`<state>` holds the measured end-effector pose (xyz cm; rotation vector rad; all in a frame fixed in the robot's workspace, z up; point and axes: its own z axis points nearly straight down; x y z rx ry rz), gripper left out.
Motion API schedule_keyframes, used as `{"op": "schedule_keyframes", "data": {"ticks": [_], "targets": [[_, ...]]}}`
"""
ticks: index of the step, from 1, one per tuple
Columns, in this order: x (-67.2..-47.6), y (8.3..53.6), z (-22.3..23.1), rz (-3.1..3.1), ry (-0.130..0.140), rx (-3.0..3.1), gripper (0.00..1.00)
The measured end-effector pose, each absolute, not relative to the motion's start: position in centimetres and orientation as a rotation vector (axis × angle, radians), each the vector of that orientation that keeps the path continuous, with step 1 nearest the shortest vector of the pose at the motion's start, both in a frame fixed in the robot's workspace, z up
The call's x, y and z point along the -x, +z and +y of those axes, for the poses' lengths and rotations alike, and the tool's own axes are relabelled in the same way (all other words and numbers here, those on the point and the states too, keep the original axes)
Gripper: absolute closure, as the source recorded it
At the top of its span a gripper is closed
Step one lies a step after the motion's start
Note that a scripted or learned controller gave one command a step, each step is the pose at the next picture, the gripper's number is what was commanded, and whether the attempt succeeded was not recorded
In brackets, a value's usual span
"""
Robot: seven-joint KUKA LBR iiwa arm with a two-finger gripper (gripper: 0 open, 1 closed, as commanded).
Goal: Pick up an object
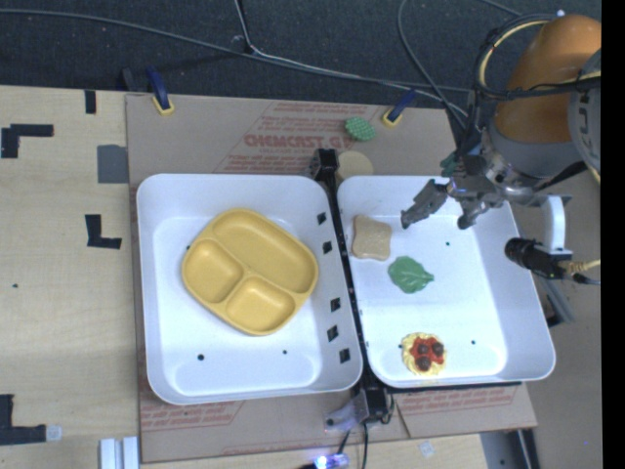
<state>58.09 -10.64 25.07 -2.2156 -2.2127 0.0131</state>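
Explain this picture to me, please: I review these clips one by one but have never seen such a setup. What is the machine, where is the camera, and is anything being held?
The camera is fixed above a bench, looking down at a slant. The grey and orange machine at the right is a robot arm; its two-finger gripper hangs open above the right bin, with nothing between its fingers. That bin holds a tan bread-like piece, a green leaf-shaped piece and a small yellow piece with red and dark toppings. The left bin holds a yellow divided tray. A small green item lies on the cardboard behind the bins.
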Motion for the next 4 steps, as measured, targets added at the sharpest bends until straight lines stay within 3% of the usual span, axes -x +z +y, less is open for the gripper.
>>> {"op": "schedule_keyframes", "data": {"ticks": [1, 4], "targets": [[-58.3, 25.7, -10.6, -2.222, 0.002, 2.219, 0.00], [-58.7, 11.6, -10.1, -2.219, 0.008, 2.218, 0.00]]}}
